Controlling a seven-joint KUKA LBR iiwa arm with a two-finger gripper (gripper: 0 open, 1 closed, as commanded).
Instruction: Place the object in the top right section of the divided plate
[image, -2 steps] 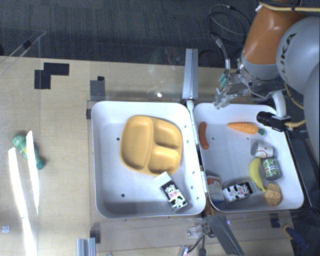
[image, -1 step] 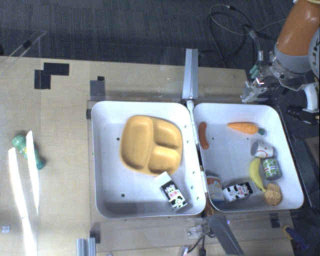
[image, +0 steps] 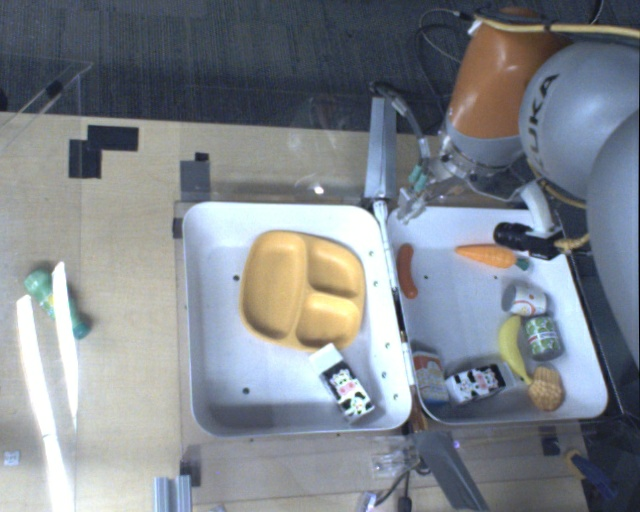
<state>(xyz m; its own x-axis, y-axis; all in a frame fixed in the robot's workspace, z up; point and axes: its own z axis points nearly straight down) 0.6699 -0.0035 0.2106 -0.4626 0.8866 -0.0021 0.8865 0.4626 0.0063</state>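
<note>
A yellow divided plate (image: 300, 288) lies in the left white bin (image: 215, 400), with its three sections bare. A small cow-print carton (image: 345, 385) rests on the bin floor just below the plate's lower right edge. My gripper (image: 408, 205) hangs over the top left corner of the right bin (image: 585, 400), close to the wall between the bins. A red sausage (image: 407, 271) lies a short way below it, apart from it. I see nothing held at the gripper's tip.
The right bin also holds a carrot (image: 487, 256), a banana (image: 513, 349), a green can (image: 542, 336), a small cup (image: 524, 298), a waffle (image: 546, 388), another cow-print carton (image: 474, 384) and a red-topped jar (image: 428, 372). A green object (image: 55, 300) lies on the bench at left.
</note>
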